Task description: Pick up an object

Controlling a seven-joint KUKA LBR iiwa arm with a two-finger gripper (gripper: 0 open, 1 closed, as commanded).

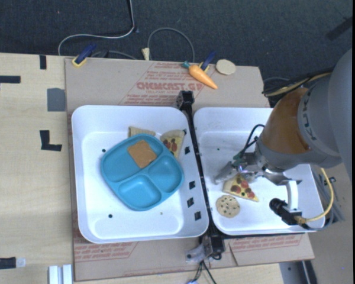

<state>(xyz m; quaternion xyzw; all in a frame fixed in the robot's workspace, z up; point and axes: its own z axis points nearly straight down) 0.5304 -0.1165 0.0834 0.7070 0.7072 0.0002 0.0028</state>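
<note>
tool (236,169) low in R bin (216,123) | over pizza slice (241,187), maybe touching | open/closed: can't tell

Red print on the cardboard sheet (160,84) under the bins reads roughly "CHEMCAST", partly hidden; the smaller red lines stay illegible.

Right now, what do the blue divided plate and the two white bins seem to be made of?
The blue divided plate looks like moulded plastic: uniform colour, rounded compartments, a soft sheen. The two white bins look like smooth plastic too, with rounded corners, though coated metal cannot be excluded.
</note>
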